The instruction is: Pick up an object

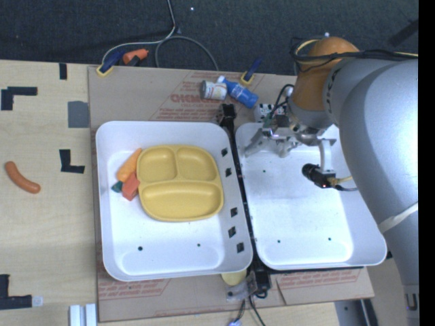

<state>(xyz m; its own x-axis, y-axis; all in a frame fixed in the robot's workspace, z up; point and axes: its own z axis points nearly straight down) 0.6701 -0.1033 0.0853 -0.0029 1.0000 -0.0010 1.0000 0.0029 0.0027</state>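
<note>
Yellow tray (pixel 180 183) sits in the left bin (pixel 115 250), with an orange carrot-looking piece (pixel 128 166) tucked against the tray's left edge. Over from the tray, across the divider, the claw (pixel 277 140) hangs low in the right bin (pixel 312 250)'s top corner. Can't tell how open it is, and nothing's visibly in it.

- The two bins, left (pixel 115 250) and right (pixel 299 250), are plain white.
- The divided plate (pixel 180 182) is yellow all over.
- The carrot-like toy (pixel 127 166) beside it is orange, with a red and green piece (pixel 129 190) below.
- The sausage-shaped toy (pixel 22 177) is orange-red.
- The bench (pixel 41 250) is pale wood with black marks.
- The arm (pixel 380 114) is grey with an orange band (pixel 314 73).
- The bottle (pixel 231 90) is blue and white.
</note>
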